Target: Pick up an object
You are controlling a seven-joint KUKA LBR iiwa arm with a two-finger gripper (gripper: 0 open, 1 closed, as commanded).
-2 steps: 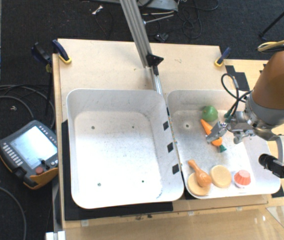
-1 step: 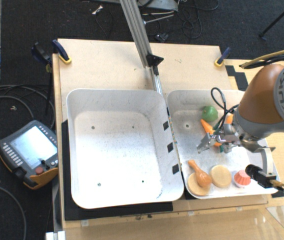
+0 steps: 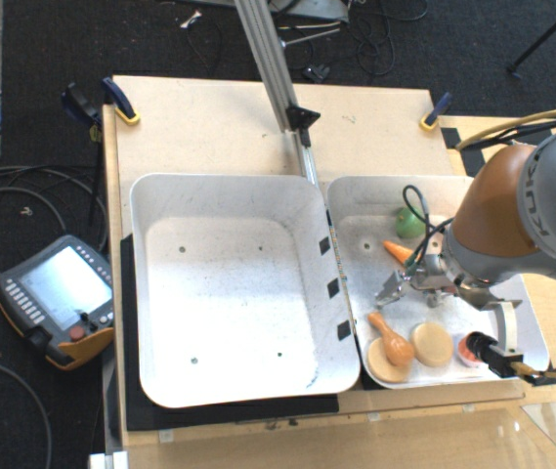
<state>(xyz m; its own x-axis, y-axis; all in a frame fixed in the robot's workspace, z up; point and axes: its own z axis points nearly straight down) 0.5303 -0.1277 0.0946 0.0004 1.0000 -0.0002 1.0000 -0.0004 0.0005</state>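
Gripper was down in the right bin, nothing lifted yet.
I had the gripper low over the right bin, fingers spread wide and empty, just beside the orange carrot; grasp and lift were both left to do.

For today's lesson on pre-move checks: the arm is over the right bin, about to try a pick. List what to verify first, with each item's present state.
1. Objects in the right bin: ok; carrot, green ball, wooden maraca, tan disc, red piece.
2. gripper over that bin: ok, just below the carrot.
3. Object between its fingers: not ok, none visible.
4. Finger opening: cannot tell.
5. Black cable crossing the green ball: not ok, snag risk.
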